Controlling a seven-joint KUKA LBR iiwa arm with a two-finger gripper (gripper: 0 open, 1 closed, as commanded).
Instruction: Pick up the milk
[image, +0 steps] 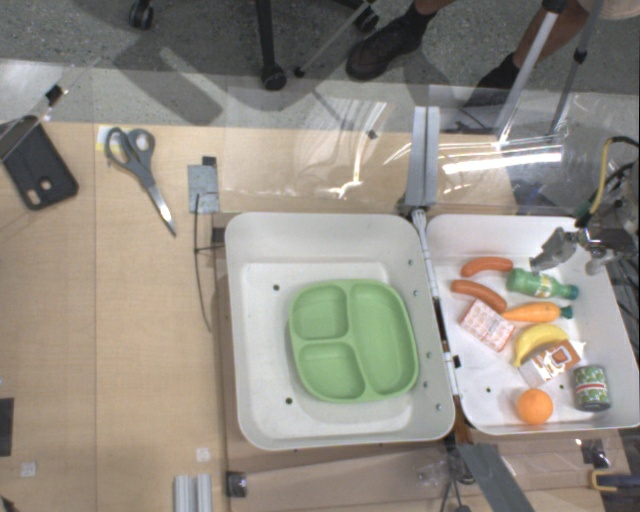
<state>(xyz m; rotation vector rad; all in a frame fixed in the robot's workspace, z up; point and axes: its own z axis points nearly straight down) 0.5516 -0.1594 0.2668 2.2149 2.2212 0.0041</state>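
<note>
gripper (572, 250): over the top right of the right bin (450, 300), just above the green bottle (538, 285); open or shut, can't tell
milk (552, 364): small carton lying low in the right bin, tucked under the banana (536, 340), between the orange (536, 407) and the green can (591, 387)
left bin (250, 330): green divided plate (352, 340) sitting in the middle

small white and orange milk carton (552, 364), lying tilted, right bin, beside banana
</note>
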